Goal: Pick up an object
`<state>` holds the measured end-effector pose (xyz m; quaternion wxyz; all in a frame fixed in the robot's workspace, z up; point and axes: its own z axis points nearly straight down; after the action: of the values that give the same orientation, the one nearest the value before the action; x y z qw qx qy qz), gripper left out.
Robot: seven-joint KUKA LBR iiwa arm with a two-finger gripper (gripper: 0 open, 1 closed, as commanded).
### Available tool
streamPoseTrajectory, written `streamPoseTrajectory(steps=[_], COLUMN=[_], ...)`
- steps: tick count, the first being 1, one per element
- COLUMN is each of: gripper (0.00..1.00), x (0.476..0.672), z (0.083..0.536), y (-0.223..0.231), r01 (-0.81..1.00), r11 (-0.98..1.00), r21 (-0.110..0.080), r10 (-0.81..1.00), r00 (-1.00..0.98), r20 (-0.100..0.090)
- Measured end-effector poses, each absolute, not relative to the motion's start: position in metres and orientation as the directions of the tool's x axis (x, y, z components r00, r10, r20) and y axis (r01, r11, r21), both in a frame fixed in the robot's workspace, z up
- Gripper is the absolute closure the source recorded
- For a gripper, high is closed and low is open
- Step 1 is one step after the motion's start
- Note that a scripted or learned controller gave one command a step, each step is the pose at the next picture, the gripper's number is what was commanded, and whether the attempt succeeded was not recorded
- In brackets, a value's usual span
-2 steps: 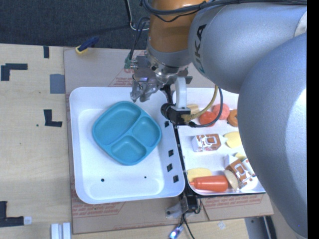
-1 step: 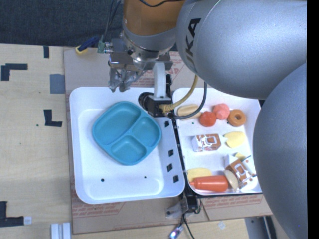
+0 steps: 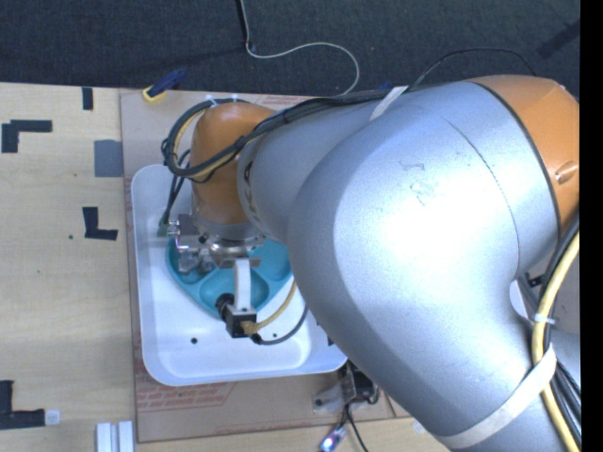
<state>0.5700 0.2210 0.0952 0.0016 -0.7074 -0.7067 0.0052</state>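
A teal blue dish-like object (image 3: 268, 276) lies in the white bin (image 3: 155, 252), mostly covered by the wrist. The gripper (image 3: 193, 257) reaches down into the bin at the dish's left edge, under the orange band of the arm. The big grey arm hides the right part of the bin and whatever lies there.
A wooden board (image 3: 127, 158) surrounds the bin, with black marks on the pale bench to the left. A small blue and yellow item (image 3: 162, 85) lies at the board's far corner. A white cable (image 3: 301, 53) loops on the dark cloth behind.
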Motion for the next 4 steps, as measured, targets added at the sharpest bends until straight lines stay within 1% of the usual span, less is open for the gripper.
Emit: streamPoseTrajectory(steps=[1, 2, 3, 4], gripper=[1.0, 1.0, 1.0, 1.0], x=[0.667, 0.671, 0.659, 0.648], z=[0.082, 0.235, 0.211, 0.178], y=[0.207, 0.213, 0.227, 0.232], r01=[0.999, 1.0, 1.0, 1.0], r11=[0.002, 0.003, 0.003, 0.002], r21=[-0.033, 0.01, -0.008, -0.009], r10=[1.0, 1.0, 1.0, 1.0], r00=[-0.002, -0.003, -0.003, -0.002], r20=[-0.008, 0.003, -0.004, -0.005])
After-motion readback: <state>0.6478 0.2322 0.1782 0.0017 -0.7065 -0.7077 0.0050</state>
